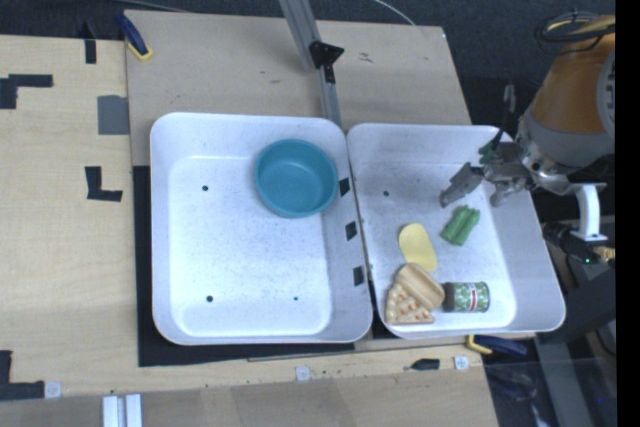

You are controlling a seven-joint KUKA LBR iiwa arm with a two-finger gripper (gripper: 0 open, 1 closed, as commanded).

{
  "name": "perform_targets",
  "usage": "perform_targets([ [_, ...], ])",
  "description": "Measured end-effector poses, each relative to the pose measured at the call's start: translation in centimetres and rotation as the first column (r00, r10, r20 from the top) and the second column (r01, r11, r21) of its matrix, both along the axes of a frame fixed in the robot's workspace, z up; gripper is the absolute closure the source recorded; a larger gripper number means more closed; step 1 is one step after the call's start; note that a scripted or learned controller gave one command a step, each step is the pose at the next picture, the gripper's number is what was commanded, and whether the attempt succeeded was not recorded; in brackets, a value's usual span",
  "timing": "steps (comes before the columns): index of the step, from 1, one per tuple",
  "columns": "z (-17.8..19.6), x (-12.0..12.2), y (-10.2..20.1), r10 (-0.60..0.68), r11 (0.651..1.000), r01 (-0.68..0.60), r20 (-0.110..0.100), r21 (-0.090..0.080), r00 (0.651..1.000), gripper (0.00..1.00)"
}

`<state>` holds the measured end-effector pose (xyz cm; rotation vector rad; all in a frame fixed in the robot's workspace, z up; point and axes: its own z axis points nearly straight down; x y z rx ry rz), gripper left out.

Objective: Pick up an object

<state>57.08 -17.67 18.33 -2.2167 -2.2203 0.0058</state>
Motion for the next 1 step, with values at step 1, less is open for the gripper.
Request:
perform_targets([
  [1,-6.16,-0.24,-0.69,-0.001,1.000,0.001,-0.001,0.000,1.000,0.00],
])
